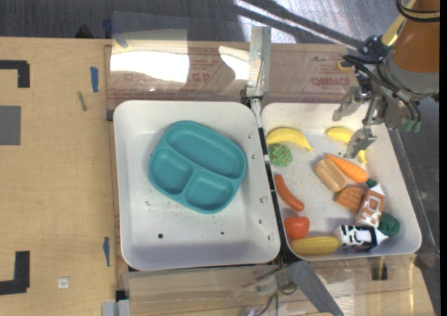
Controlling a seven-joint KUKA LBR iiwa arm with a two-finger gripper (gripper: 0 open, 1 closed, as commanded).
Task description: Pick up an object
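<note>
**Gripper poised over the toy food, nothing yet in hand**

While no object sits between the fingers, the nearest candidate is the small yellow piece (340, 134) at the back of the right bin (412, 238), just left of the gripper (363, 133). The fingers look slightly apart and hold nothing. A carrot (347, 167) lies just below, a banana (288, 138) further left, and the remaining toys crowd the bin's front. The left bin (133, 238) carries a teal divided plate (198, 166). I judge the best move is a straight descent centred on one isolated piece, fingers spanning its narrow side, clear of the bin wall and the carrot.
</note>
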